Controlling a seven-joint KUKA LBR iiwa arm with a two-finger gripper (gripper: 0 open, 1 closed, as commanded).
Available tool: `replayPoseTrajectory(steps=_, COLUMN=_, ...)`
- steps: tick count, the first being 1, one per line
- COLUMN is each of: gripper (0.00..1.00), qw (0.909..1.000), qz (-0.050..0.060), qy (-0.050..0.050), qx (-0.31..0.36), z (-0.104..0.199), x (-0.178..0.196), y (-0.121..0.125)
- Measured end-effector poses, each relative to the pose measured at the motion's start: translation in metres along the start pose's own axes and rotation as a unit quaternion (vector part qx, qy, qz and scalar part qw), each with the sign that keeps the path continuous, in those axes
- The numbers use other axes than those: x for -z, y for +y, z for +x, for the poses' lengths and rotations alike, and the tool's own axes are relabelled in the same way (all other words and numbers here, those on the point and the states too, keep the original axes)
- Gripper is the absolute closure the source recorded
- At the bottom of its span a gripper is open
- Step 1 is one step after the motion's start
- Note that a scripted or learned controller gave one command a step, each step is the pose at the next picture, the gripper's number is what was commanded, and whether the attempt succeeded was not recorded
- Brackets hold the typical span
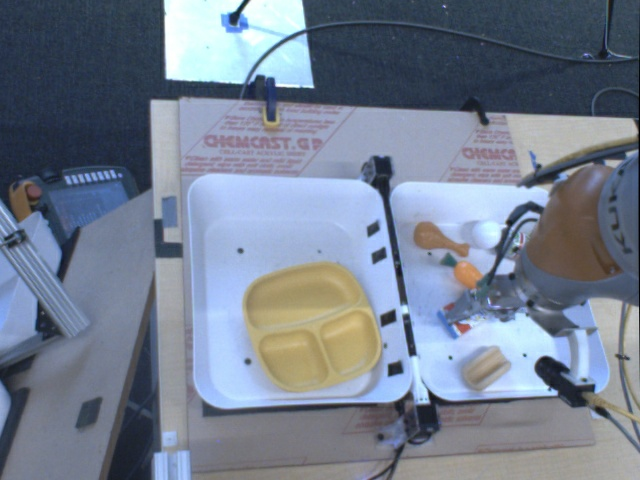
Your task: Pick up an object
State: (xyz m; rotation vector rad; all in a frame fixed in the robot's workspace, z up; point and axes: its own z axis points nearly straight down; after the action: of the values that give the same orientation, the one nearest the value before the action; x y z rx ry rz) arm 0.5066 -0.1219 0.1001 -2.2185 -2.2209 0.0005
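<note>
From where I stand, the arm (580, 238) reaches in from the right and hangs low over the right bin (425, 203), its claw (487, 303) down among the small things near the middle of that bin. I cannot tell how the claw stands, for the wrist and a tangle of cable cover it. Right under it lies a small flat packet (457, 318) in red and blue, and this looks to me the likeliest thing to be picked; whether the claw touches it I cannot say. It looks light and thin, so I judge it would slide on the smooth bin floor and is best pinched across its narrow width. Near the front wall rests a tan wooden block (485, 368), stiff and light by the look of it, easy to grip across its short sides. Toward the back lie a brown drumstick toy (437, 235) and a white ball (485, 233) just beside each other; the ball would probably roll away from a poor pinch. A small orange carrot toy (464, 271) with a green end lies between them and the claw. The left bin (215, 213) holds a yellow divided tray (310, 323), well apart from the arm. Both bins sit on the worktop (165, 298).
</note>
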Motion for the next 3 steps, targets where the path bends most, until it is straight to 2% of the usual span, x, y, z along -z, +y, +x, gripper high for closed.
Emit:
replayPoseTrajectory(steps=1, gripper=0.00, qw=1.0000, qz=-0.002, qy=0.001, qx=0.000, z=0.001, x=-0.012, y=0.002)
replayPoseTrajectory(steps=2, gripper=1.00, qw=1.0000, qz=-0.008, qy=-0.002, qx=0.000, z=-0.001, x=0.001, y=0.006)
replayPoseTrajectory(steps=3, gripper=1.00, qw=1.0000, qz=-0.004, qy=-0.001, qx=0.002, z=0.008, x=0.060, y=0.006)
